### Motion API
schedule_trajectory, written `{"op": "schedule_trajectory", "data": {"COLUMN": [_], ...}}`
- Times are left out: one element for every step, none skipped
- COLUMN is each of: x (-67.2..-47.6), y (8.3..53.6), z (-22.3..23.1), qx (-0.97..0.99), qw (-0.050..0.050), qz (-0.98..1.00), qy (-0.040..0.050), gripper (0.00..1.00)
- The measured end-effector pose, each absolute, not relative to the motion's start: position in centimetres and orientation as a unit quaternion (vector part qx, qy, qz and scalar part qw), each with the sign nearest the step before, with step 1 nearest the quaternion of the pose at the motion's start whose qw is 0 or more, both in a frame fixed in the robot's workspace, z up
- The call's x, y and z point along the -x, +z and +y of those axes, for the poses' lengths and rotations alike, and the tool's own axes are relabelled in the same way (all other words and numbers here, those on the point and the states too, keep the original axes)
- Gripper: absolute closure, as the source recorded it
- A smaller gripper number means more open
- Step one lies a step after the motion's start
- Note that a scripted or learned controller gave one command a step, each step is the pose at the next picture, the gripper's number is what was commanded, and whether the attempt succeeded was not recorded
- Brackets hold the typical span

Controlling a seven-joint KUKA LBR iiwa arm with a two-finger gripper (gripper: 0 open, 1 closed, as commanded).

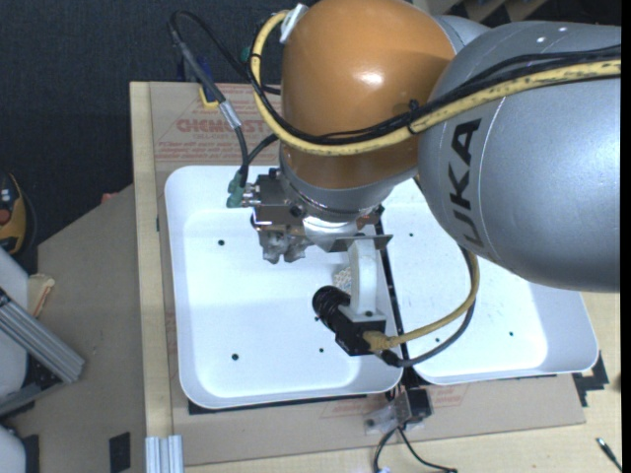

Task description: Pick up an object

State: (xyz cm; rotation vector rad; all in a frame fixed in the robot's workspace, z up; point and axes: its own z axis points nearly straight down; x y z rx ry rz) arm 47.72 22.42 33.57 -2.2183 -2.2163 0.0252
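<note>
There is very little to go on for the object itself. Just under the arm's wrist, near the right edge of the left bin [227, 363], a small pale speckled thing [344, 276] peeks out beside a white bracket. It may be the object to be picked, but it is too small and too covered for me to name it, and I cannot tell whether it lies on the bin floor or is off it.

So, as a judgement: the pick looks to be at the reach or grasp stage, with nothing visibly lifted clear. Closing on something, raising it and showing it free of the bin all seem left to do.

The gripper [284, 249] hangs low over the left bin, toward twelve o'clock of that bin's floor, its dark metal end pointing down close to the white surface. The orange wrist band [355, 77] sits directly above and hides most of it, so I cannot tell how its end is set or whether anything is in it.

The grey arm [532, 166] comes in from three o'clock, crossing over the right bin [532, 353]. A yellow cable [444, 318] loops down toward five o'clock to a black fitting [340, 323] by the seam between the bins.
</note>
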Motion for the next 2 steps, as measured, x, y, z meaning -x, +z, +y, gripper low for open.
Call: {"op": "schedule_trajectory", "data": {"x": [-48.0,-49.4], "y": [40.4,28.5], "z": [18.4,22.3], "qx": [0.709,0.706], "qw": [-0.002,0.003], "qz": [-0.706,-0.708], "qy": [-0.0037,0.0067], "gripper": [1.00,1.00]}}
